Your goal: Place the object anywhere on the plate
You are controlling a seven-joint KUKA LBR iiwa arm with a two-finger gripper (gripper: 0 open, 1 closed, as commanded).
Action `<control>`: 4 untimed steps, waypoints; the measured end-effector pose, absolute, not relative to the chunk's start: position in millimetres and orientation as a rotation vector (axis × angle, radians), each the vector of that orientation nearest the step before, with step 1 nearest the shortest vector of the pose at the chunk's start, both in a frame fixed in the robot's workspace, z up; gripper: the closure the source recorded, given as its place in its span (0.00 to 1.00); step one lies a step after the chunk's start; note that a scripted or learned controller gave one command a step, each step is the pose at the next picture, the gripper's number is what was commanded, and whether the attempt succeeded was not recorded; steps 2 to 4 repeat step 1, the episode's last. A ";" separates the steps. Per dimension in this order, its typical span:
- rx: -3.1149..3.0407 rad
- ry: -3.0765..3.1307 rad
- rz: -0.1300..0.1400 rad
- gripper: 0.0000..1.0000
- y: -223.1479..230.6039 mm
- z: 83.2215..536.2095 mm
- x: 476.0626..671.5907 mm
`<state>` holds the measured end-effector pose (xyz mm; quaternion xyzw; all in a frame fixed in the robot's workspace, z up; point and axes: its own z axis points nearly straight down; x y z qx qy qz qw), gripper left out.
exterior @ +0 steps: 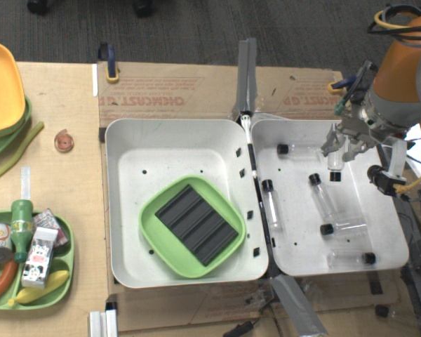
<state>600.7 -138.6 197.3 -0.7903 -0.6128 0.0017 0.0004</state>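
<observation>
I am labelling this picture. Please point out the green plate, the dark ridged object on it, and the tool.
green plate (151,225): camera view, on its bare left rim.
dark ridged object (198,225): camera view, on its middle ridge.
tool (336,163): camera view, between its fingertips.

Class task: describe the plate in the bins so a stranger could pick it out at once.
Of the two white bins, take the left bin. The plate lies in its lower middle: a green, rounded-square dish holding a dark ribbed slab. The yellow and green dishes outside the bins lie on the bench.
</observation>
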 end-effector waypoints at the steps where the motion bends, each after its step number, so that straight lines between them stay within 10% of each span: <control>1: -2.483 -1.924 0.005 0.00 -138.7 197.5 600.8; 4: -2.483 -1.924 0.005 0.00 -138.7 197.5 600.8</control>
